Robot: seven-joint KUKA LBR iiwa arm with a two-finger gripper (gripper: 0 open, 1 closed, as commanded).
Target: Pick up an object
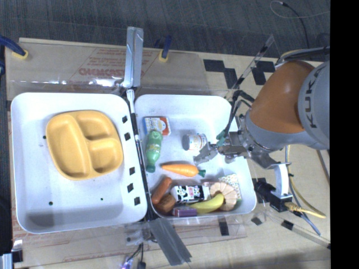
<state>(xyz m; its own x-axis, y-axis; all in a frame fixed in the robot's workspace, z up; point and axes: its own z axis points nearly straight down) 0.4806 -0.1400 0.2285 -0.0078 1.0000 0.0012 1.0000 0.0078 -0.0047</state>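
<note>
Gripper (203, 153), fingers spread and holding nothing, hangs at three o'clock in the right bin (185, 101), above the carrot (180, 169).

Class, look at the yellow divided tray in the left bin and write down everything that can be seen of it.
The yellow tray lies flat in the upper middle of the left bin, turned slightly askew to the bin's walls. It looks like smooth moulded plastic with rounded corners and a raised rim. Ridges split it into three compartments: one long one along its left side and two smaller ones on its right. It rests on the bin's floor, apart from the walls.
</note>
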